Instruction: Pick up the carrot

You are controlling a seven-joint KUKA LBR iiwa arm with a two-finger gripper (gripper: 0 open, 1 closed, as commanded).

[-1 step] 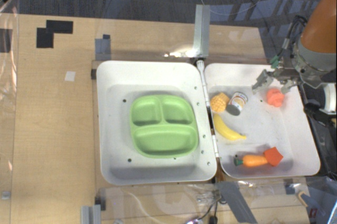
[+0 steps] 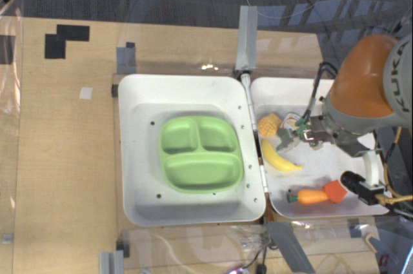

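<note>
Your two-finger metal pincer point(image 2: 288, 135) hangs spread and empty in the right white bin point(image 2: 284, 92), just above the yellow banana point(image 2: 280, 158); the orange plastic carrot point(image 2: 308, 196) lies ungrasped near the front wall; everything remains.

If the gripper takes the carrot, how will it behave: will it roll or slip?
The carrot looks like a stiff, smooth toy, so it would probably keep its shape but might slip. Its round, tapered body lies flat on the right bin floor, so a push may roll it in a curve. An orange block touching its thick end might stop it there.
</note>
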